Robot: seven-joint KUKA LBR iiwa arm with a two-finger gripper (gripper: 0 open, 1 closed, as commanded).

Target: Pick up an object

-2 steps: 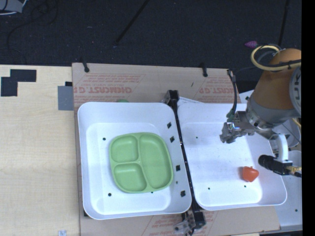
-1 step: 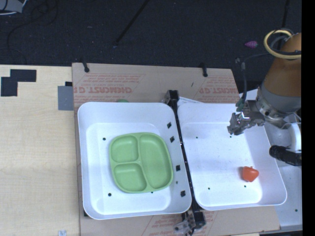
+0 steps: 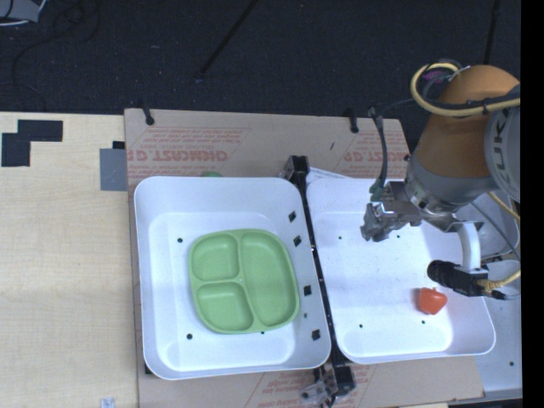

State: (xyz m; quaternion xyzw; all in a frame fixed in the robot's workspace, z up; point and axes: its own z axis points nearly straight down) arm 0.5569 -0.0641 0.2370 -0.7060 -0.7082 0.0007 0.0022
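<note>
Resting near the right bin's (image 3: 476, 347) right wall: small orange-red object (image 3: 432, 300), probably light, rounded, likely slick; best pinched across its middle. Gripper (image 3: 380, 224) up-left, well apart; jaws' state impossible to tell.

Brightness: even and moderate; the white bins (image 3: 161, 228) are brightest, near washed out.
Dark zone: floor from ten to two o'clock is almost black, detail lost.
Shadows: soft, faint, hugging the green plate (image 3: 244, 280).
Glare: mild sheen on the arm's orange band (image 3: 463, 134) at two o'clock.
Sharpness: slightly soft, grainy; cardboard print still legible.
</note>
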